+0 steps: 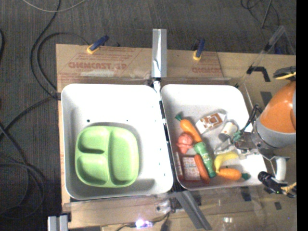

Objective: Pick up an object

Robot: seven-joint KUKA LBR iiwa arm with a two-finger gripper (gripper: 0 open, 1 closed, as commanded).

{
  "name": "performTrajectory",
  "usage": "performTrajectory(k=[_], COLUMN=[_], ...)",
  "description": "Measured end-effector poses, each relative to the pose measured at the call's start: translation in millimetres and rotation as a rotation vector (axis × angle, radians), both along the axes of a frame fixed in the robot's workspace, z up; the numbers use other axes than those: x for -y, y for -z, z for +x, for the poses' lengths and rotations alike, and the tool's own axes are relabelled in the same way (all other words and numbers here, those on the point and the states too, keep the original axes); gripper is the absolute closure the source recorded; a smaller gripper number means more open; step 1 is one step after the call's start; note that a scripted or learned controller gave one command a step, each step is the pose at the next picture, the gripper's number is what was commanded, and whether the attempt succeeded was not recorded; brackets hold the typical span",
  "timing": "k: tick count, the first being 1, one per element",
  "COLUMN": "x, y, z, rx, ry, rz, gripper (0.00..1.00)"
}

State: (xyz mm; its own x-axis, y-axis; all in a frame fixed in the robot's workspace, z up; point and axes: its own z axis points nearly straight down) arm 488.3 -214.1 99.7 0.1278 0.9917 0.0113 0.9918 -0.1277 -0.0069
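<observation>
Near edge of the table: in my right bin (202, 93), an orange carrot (229, 174) lies by the bin's near right corner, a yellow banana (224, 158) just behind it. A flat packet (188, 168), a green bottle (204, 156) and a pink piece (184, 142) sit toward the bin's left wall. The claw (239, 142) hangs low over the right side beside a small can (228, 129); I cannot tell its state. Farther back: a second carrot (187, 126) and a carton (211, 121). The left bin (72, 100) carries a green divided tray (108, 156).
</observation>
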Motion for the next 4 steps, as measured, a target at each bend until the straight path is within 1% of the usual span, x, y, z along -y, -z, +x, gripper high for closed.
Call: performTrajectory(k=[1,2,3,4], x=[-5.5,-15.3,-12.1,-38.8], y=[8.1,10.4,4.4,-115.8], z=[43.2,117.9,115.9,179.6], rx=[0.012,0.018,0.011,-0.003], ry=[-0.055,0.041,0.045,0.017], rz=[0.0,-0.017,-0.021,-0.015], gripper=[0.0,0.0,1.0,1.0])
